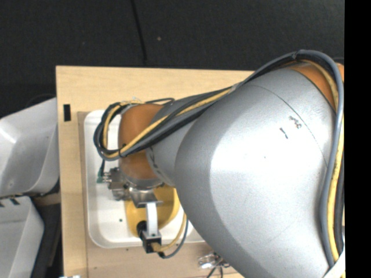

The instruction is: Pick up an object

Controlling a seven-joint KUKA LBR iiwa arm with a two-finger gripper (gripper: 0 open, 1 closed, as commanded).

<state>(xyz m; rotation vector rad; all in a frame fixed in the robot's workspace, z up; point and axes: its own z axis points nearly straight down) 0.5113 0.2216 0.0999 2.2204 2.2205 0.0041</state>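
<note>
The grey arm with its orange band [136, 138] reaches down into the left white bin [95, 213] and covers most of it. My gripper [120, 187] sits low over the bin's middle, seen from above, with its tips hidden under the wrist. A mustard-yellow object [165, 210] lies on the bin floor just right of and below the gripper, partly hidden by the arm. Whether it touches the gripper cannot be told.
The bin rests on a pale wooden bench [72, 172] whose left edge runs close to the bin. White bulky shapes [26, 149] stand off the bench at the far left. The arm's big grey body [261, 172] hides the right half.
</note>
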